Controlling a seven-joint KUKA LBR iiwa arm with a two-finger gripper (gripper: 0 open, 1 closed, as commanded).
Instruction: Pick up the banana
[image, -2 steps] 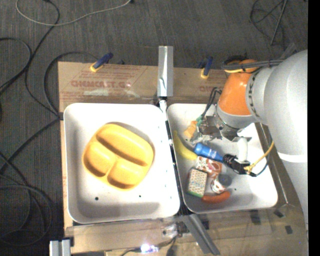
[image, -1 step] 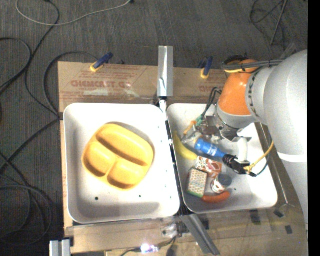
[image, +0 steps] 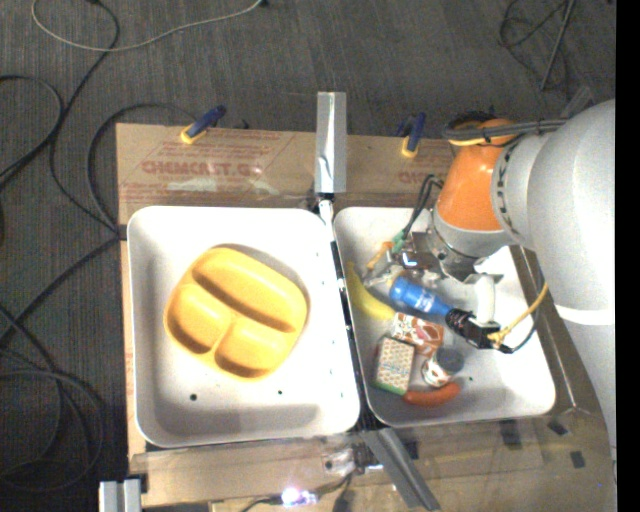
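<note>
Arm reaches in from the right w/ its orange band (image: 478, 195) over the upper part of the right bin (image: 535, 390). Gripper (image: 425, 262) sits low in that bin, near its top-left area; can't tell how it's set or whether it has anything, since wrist & cabling hide the business end. Banana (image: 362, 297) lies in the right bin along the left wall, yellow, curving down toward bin centre; its right end runs under/next to a blue cylindrical item (image: 415, 297), poss. a bottle or tube, just below the gripper. Banana looks to be resting on the bin floor, not lifted. Below that: a red/white printed packet (image: 418, 331), a small checkered box (image: 394, 364), and a red-orange sausage-shaped thing (image: 432, 396) near the bin's front edge. Left bin (image: 150, 400) holds a yellow 3-compartment divided plate (image: 238, 311), roughly centred, well apart from the gripper. Both bins on a cardboard sheet (image: 240, 165) held w/ blue/yellow clamps (image: 202, 124).
</note>
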